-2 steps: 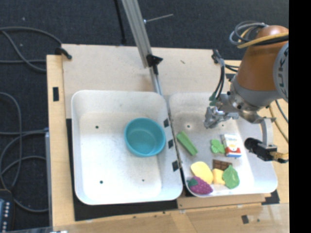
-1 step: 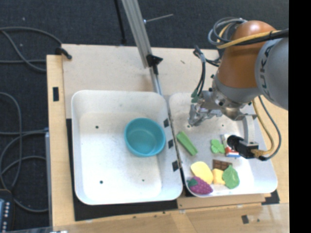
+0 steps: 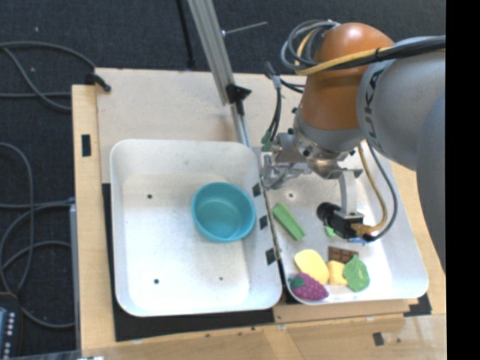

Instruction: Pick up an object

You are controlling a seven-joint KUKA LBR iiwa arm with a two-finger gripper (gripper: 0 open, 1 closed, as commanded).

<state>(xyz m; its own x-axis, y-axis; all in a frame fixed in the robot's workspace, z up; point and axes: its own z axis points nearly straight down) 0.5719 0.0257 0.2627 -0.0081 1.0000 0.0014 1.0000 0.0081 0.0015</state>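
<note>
a dark, ribbed carpet floor (image 3: pixel 45 21) surrounds the rig, with thin black cables (image 3: pixel 22 51) looping across it on the left. on it stands a pale, speckled bench (image 3: pixel 150 103) with a plywood-coloured edge. the grey arm (image 3: pixel 405 96) comes in from the right, smooth and rounded, with a glossy orange band (image 3: pixel 337 81) above the wrist. a ribbed silver metal rail (image 3: pixel 206 28) slants down from the top toward the gap between the bins.

two shallow white bins with rounded corners sit side by side, touching along their inner rims. the left bin (image 3: pixel 150 276) holds a round teal bowl (image 3: pixel 223 211), smooth plastic, upright, near its right wall. the right bin (image 3: pixel 397 268) holds the small toy pieces. a flat green stick (image 3: pixel 288 222) lies tilted near the bin's left wall. along the front wall cluster a lumpy yellow piece (image 3: pixel 310 263), a bumpy purple grape bunch (image 3: pixel 309 286) just in front of it, a crinkled green leafy piece (image 3: pixel 357 274) to the right, and a small brown block (image 3: pixel 341 255) behind them.

the gripper (image 3: pixel 276 169) hangs over the rear left corner of the right bin, just behind the green stick; whether the claw is released or clenched cannot be told, and nothing is seen held in it.
</note>
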